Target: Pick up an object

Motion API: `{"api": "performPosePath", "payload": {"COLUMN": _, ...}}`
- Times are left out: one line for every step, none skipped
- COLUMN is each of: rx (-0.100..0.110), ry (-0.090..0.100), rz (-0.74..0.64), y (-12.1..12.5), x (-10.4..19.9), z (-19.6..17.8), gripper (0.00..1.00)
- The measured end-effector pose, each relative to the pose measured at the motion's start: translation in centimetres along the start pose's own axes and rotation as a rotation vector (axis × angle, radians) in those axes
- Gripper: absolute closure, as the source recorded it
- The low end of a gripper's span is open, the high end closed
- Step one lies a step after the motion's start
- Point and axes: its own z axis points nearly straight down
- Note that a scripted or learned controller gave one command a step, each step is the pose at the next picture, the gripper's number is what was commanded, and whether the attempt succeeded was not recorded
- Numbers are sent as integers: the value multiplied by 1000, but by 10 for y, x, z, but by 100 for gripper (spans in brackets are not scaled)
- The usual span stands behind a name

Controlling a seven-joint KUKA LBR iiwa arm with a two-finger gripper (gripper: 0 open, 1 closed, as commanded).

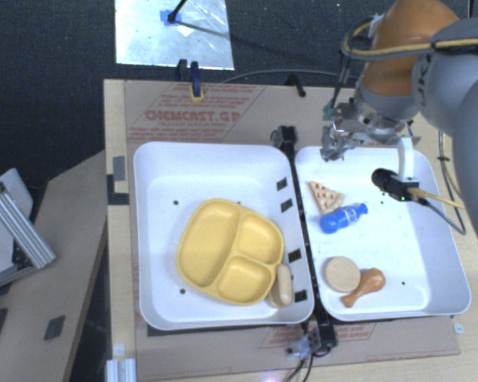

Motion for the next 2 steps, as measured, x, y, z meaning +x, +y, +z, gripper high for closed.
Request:
{"api": "performPosePath", "payload": {"rx": -1, "ry": 1, "rz": -1, "y": -7, "x": 61, "z": -13, "gripper": 100}}
{"api": "performPosePath", "payload": {"rx": 2, "ry": 0, "rz": 0, "y": -16, "x": 108, "z": -11, "gripper": 100}}
